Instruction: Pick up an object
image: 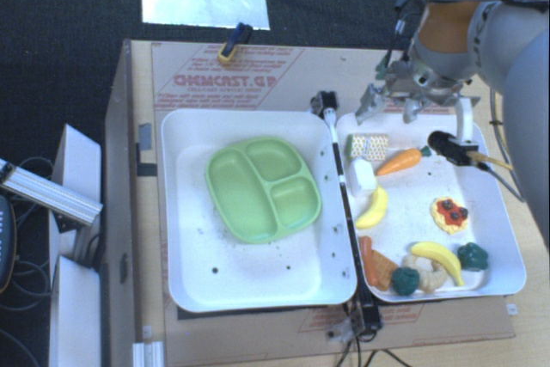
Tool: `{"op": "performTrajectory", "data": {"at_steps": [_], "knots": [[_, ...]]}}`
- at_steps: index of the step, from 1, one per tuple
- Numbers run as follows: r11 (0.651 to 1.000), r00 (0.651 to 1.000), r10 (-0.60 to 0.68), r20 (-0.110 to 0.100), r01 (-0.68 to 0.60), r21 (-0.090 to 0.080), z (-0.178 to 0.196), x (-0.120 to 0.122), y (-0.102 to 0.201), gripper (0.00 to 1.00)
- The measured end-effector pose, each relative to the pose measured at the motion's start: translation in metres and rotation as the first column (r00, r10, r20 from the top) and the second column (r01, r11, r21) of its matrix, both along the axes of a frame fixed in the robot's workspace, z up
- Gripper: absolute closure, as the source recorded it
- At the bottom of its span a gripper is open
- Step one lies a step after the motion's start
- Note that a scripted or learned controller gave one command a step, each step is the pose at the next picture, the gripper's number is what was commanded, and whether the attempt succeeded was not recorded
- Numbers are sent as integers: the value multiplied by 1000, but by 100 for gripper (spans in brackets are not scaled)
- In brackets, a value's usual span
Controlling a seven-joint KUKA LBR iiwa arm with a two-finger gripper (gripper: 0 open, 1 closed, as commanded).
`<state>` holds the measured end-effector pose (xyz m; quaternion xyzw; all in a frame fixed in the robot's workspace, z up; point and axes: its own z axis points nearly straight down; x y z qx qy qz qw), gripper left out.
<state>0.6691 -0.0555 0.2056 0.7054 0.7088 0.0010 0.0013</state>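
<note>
Below my jaws I count two white bins (189,288), one green tray (262,189) and two bananas (372,209). Nearer me lies one carrot (399,161). Farther off sit two broccoli pieces (473,255).

The right bin (507,258) is holding all the toy food: a carrot (400,161) is lying at a slant near the far end, just beside a pale corn cob (369,147) and a small white block (363,176). A banana (373,209) is curving along the left wall, with a little pizza (450,215) sitting well apart on the right side. Down at the near end, a second banana (436,259) is resting between two broccoli pieces (472,256), and a reddish sausage (373,260) is lying next to the left one.
</note>
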Motion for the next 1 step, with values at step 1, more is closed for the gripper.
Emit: {"op": "performTrajectory", "data": {"at_steps": [1], "knots": [[1000,1000,0,9,0,-1,-101,-23,-41,0]]}}
